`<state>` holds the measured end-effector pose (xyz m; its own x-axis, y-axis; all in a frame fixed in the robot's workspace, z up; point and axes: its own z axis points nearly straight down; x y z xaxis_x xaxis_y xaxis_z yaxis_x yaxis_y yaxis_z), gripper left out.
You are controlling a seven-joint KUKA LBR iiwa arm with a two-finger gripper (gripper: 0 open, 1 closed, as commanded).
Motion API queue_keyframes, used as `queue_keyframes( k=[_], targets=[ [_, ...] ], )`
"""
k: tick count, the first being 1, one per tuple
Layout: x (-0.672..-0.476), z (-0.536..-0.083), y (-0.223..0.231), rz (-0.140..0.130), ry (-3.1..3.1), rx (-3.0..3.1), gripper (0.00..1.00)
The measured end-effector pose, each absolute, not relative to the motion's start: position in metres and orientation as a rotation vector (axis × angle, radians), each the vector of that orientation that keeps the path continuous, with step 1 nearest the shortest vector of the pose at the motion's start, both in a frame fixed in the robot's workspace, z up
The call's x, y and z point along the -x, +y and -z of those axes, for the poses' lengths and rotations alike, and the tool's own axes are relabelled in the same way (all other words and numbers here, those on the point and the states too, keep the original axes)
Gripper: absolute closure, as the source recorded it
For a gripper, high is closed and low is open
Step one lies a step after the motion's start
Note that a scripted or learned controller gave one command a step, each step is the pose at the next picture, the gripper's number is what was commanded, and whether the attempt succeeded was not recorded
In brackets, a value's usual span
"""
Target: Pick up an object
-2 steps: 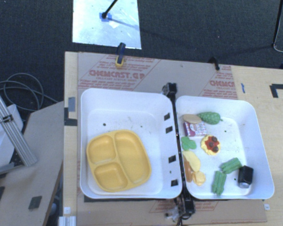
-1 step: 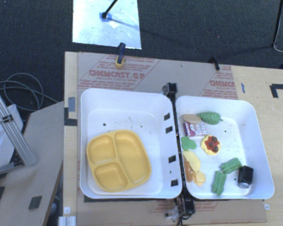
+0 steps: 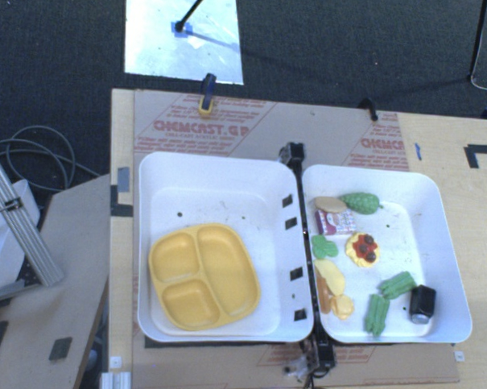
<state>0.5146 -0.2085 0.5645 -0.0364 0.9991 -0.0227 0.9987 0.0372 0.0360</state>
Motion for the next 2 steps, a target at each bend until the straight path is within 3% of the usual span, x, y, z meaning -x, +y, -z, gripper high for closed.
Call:
queue_keyframes(
  k=[2],
  targets=[
    [-0.515,-0.588,-0.209,-0.018,2.233,-2.137,1.0]
  ],
)
